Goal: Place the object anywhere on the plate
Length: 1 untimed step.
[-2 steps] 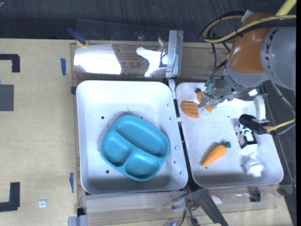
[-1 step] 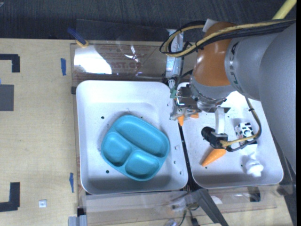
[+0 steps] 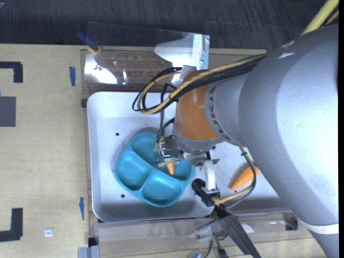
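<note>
Now hand (image 3: 167,156) over blue plate (image 3: 141,171), carrot (image 3: 170,168) btwn fingers.

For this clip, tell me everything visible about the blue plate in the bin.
The blue divided plastic plate looks smooth and slightly glossy, with rounded corners and raised ridges splitting it into three compartments. It lies flat, turned at an angle, on the floor of the shallow white bin, toward the bin's left and front. The arm's wrist hides its upper right part. A small orange piece shows just over its right side beneath the gripper; whether it rests on the plate cannot be told.
</note>
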### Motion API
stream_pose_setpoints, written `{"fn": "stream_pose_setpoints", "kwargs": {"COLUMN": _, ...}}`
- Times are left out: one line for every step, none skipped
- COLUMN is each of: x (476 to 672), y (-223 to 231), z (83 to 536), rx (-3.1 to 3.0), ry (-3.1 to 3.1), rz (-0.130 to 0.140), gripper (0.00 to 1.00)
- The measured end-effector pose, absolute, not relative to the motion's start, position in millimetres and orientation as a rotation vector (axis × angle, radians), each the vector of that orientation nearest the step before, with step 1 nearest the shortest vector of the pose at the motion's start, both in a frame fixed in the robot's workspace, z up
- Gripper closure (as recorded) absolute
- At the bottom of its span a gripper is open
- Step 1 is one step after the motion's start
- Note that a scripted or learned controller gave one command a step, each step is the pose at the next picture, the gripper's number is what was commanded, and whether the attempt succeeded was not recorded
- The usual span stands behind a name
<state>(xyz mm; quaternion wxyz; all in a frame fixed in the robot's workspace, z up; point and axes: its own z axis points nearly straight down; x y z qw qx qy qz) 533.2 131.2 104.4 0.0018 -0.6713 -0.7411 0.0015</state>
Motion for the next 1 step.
{"fn": "stream_pose_setpoints", "kwargs": {"x": 535.5, "y": 130.8, "z": 107.2, "rx": -2.113, "ry": -2.325, "rz": -0.006, "gripper": 0.00}}
